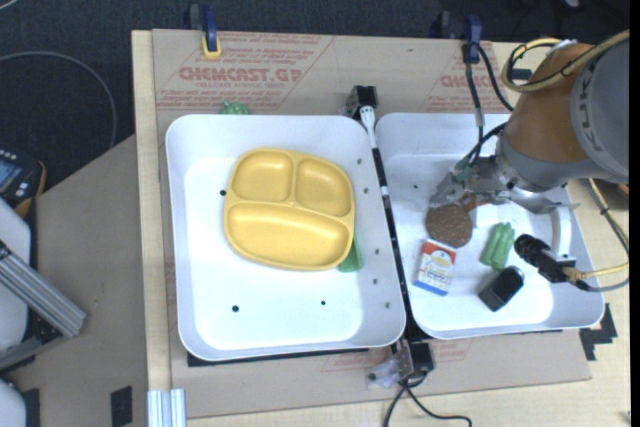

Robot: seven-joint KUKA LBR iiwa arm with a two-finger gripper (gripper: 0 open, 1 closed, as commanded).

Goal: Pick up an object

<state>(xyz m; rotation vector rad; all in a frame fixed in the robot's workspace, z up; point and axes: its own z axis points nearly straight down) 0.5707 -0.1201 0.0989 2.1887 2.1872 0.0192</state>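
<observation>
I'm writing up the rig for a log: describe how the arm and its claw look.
The arm is thick and rounded, grey with a broad orange band above the wrist. Dark cables run along it and a yellow one loops near the top. The claw is small, grey and metallic.

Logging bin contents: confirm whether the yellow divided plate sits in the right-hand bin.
No, the yellow plate lies in the left bin.

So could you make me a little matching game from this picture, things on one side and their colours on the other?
Things:
1. divided plate
2. round disc below the gripper
3. small block right of the disc
4. block near the right bin's front edge

Colours:
A. black
B. yellow
C. green
D. brown

Pairs: 1-B, 2-D, 3-C, 4-A
</observation>
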